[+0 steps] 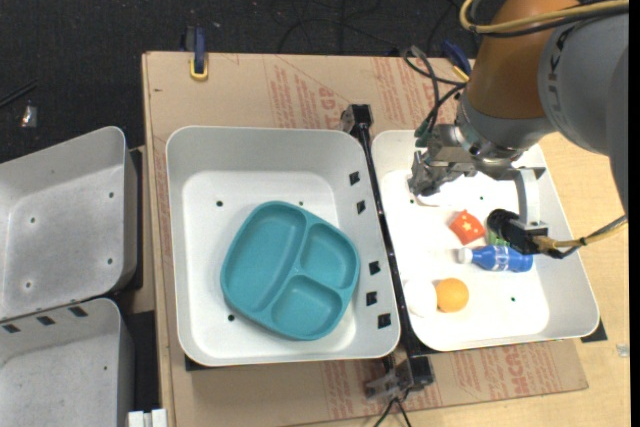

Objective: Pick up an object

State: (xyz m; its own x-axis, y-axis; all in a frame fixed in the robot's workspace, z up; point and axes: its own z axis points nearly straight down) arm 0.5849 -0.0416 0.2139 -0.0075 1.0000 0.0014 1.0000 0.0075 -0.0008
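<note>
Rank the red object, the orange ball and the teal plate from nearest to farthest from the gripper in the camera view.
From the gripper, at the right bin's far-left part:
1. Red object, right bin, just below-right of the gripper.
2. Orange ball, right bin, nearer the front edge.
3. Teal plate, in the left bin.

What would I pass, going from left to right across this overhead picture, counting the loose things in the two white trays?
Teal divided plate in the left bin → orange ball → red-orange block → blue bottle, the last three lying in the right bin.
</note>
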